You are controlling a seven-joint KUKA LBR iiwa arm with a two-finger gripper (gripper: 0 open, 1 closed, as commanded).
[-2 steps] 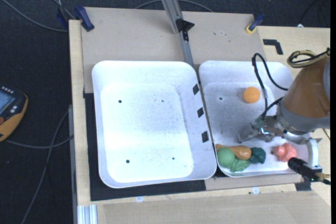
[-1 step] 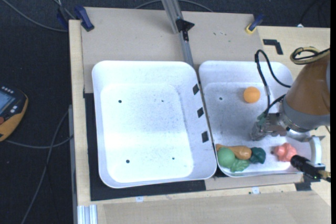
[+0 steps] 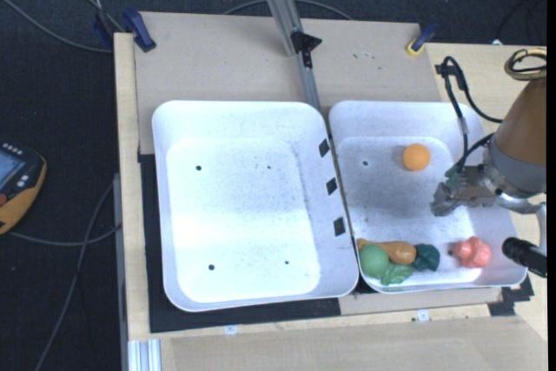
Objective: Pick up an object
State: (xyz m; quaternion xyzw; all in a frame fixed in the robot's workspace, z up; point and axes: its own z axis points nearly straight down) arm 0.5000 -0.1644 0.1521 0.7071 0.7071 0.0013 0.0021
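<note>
Standing here watching it: the gripper (image 3: 447,197) is down low inside the right bin (image 3: 382,122), near its right wall. Can't tell from this angle how the fingers stand, it's just a dark grey clump against the white floor, and I see nothing between them.

Closest stuff: an orange ball (image 3: 417,157) up and a bit left of the gripper, sitting alone on bare floor. A pink toy (image 3: 473,252) is below it near the front right corner. Along the front wall there's a pile: green ball (image 3: 374,259), an orange piece (image 3: 397,251) and a dark green piece (image 3: 426,257), all touching or nearly so. The left bin (image 3: 174,122) just has 4 small dark dots on its floor.

If I were coaching it, I'd go for the orange ball or the pink toy, since both sit apart from everything. Centre over it before dropping, because a ball will likely roll off if nudged. The pile by the wall looks awkward to me, too cramped.

No brands or writing I can read anywhere
</note>
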